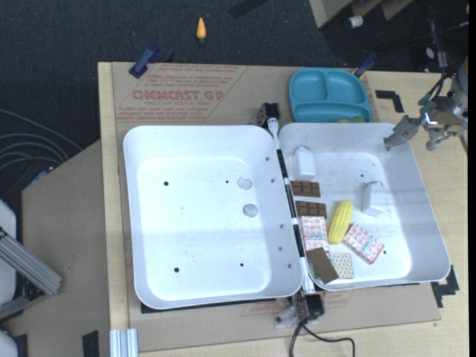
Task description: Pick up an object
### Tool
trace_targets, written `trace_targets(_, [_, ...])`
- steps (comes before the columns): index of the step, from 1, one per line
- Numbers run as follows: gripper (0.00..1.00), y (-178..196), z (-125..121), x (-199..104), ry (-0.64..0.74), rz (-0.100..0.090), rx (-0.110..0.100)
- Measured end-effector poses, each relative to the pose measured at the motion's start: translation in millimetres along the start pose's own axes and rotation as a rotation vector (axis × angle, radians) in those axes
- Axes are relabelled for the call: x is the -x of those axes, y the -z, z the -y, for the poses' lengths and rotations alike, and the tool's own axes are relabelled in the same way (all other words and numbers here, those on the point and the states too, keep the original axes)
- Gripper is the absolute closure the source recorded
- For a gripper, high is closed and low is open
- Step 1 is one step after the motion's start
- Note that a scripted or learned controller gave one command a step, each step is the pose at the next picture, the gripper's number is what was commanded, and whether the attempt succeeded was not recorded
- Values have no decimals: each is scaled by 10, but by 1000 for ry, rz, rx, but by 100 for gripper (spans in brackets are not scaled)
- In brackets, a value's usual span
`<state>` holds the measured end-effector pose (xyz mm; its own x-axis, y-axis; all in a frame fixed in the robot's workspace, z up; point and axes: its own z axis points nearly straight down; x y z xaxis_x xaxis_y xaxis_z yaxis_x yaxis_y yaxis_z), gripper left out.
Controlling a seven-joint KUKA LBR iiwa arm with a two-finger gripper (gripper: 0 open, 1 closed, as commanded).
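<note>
The gripper (416,129) hangs over the right bin's (416,199) far right corner, its fingers spread apart and holding nothing. A yellow corn cob (341,221) lies in that bin, well apart.

Bright, even light; soft focus

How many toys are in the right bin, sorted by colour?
Right white plastic bin, by colour:
Yellow: 1, the toy corn cob
Brown: 3, the flat chocolate bars
White: 2, the small block and the curved piece
Red-and-white patterned: 2, the flat packets
Tan: 1, the checked cracker
Total: 9
</note>
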<state>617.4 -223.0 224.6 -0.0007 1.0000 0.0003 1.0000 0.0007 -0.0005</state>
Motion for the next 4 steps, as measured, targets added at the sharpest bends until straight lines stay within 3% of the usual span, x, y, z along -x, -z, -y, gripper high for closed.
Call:
trace_targets(1, [0, -1199, 98, -687, 0, -1, -2])
trace_targets(2, [0, -1399, 484, -1301, 0, -1, -1])
trace_targets(3, [100, -1301, 482, -1299, -2, -1, 0])
trace_targets(4, [0, -1303, 483, -1300, -1, -1, 0])
